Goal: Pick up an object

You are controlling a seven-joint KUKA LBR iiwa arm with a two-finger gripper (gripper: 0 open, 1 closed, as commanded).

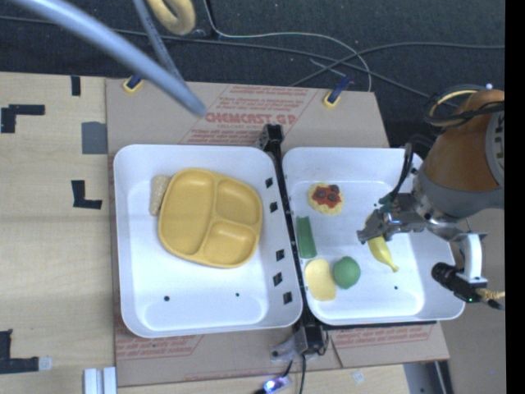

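Observation:
My gripper (376, 230) hangs low in the right bin (410, 302), right at the upper end of a small yellow banana (384, 254). The banana lies on the bin floor, slanting down to the right, and whether the gripper touches it I cannot tell. Left of the banana sit a green ball (347, 271) and a yellow lemon-like piece (320, 280), close together. A green stick (306, 236) lies along the bin's left wall. A small yellow tart with red topping (326, 198) rests further back.
The left bin (197, 310) holds a yellow divided plate (210, 217) with a tan slice (157, 194) tucked at its left edge. A black divider (283, 220) runs between the bins. The arm's grey and orange body (463, 162) overhangs the right bin's far right side.

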